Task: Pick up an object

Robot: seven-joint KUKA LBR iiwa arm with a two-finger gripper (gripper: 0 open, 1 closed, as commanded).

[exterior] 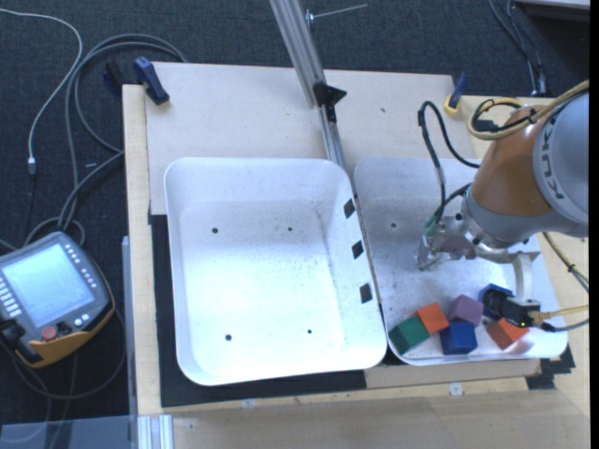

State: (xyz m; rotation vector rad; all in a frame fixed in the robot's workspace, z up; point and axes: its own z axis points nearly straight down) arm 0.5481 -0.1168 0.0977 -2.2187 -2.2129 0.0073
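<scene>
I have the gripper (429,256) low over the bare floor of the right bin (393,185), and I cannot tell its state. The blocks huddle in the near corner; next I should shift toward the orange block (432,318) and descend.

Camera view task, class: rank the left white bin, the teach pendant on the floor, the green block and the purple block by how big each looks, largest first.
1. Left white bin
2. Teach pendant
3. Green block and purple block: these look about alike, so I would not rank them; the green one lies partly against the right bin's rim.
</scene>
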